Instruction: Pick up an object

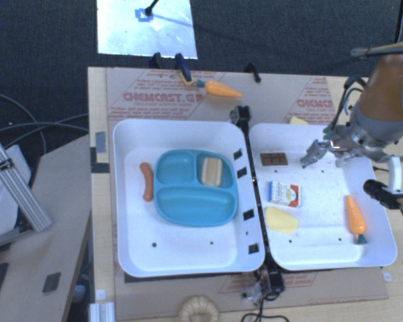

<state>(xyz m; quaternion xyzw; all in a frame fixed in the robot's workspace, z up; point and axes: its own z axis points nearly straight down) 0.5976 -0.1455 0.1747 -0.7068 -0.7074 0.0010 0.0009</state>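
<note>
A brown chocolate bar [274,158] lies near the back of the right bin [383,250], with a small snack packet [283,194] and a pale yellow piece [281,220] in front of it and a toy carrot [354,217] near the bin's right wall. The gripper [318,153] hangs over the bin's back half, just right of the chocolate bar, its fingers apart and holding nothing. The grey arm with its orange band [387,86] reaches in from the right. In the left bin [131,247] a blue divided plate [188,203] carries a tan bread slice [211,172], a sausage [147,180] beside it. Another carrot [218,89] rests on the bench [302,96] behind the bins.
</note>
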